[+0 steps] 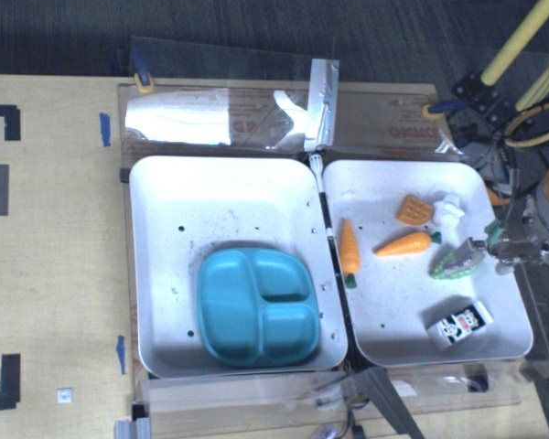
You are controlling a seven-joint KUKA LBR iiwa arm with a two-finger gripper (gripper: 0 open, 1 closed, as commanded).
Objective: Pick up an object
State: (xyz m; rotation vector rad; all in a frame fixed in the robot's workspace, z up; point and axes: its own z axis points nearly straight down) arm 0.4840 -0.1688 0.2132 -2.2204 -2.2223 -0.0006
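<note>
Pale wooden bench carries 2 shallow white bins; at the right bin's right edge, the claw (grip state unclear) should descend squarely over the small green leafy toy.

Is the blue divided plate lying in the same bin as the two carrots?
No, the blue plate lies in the left bin, the carrots in the right bin.

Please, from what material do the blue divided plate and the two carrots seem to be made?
The blue divided plate looks like moulded plastic: one even colour, rounded compartments and a soft sheen. The two carrots look like toy food, probably plastic or rubber: their orange is flat and uniform and their surfaces are smooth. At this distance I cannot tell hard from soft.
</note>
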